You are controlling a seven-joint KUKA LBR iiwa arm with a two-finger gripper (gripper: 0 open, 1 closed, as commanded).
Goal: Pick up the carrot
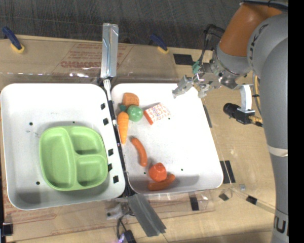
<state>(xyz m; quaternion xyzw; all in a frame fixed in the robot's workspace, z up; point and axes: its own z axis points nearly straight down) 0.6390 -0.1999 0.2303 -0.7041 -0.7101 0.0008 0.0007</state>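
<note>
Carrot lies untouched at nine o'clock in the right bin — gripper hovers at one o'clock, jaws apart, holding nothing — whole pick remains.

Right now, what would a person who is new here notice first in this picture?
Probably the bright green divided plate, alone in the left bin. Next, the orange things along the right bin's left side: the carrot against the divider, beside a green ball. The claw is over that bin's far right corner.
</note>
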